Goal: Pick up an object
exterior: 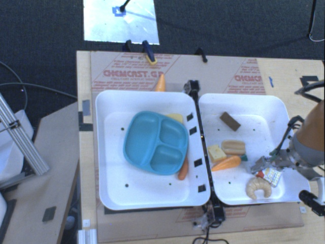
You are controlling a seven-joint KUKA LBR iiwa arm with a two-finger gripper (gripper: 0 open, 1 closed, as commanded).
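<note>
Camera view: Two shallow white bins are set side by side on the worktop (127, 67). The left bin (109, 151) holds a blue divided plate (155, 142), with an orange carrot-shaped piece (183, 171) just beside its lower right edge. The right bin (277, 105) holds a brown block (230, 121), a tan bread-like piece (233, 147), a yellow wedge (217, 153), an orange carrot (227, 162), a croissant (258, 187) and a small printed packet (272, 176).

The arm (310, 141) is reached in from the right, and the hand (264, 164) is placed low over the right bin, near the packet and just above the croissant. Nothing is seen between its fingers, and it cannot be told whether they are spread or closed.

The task is judged to be at the approach stage: no object is lifted, and grasp and lift are left.
</note>
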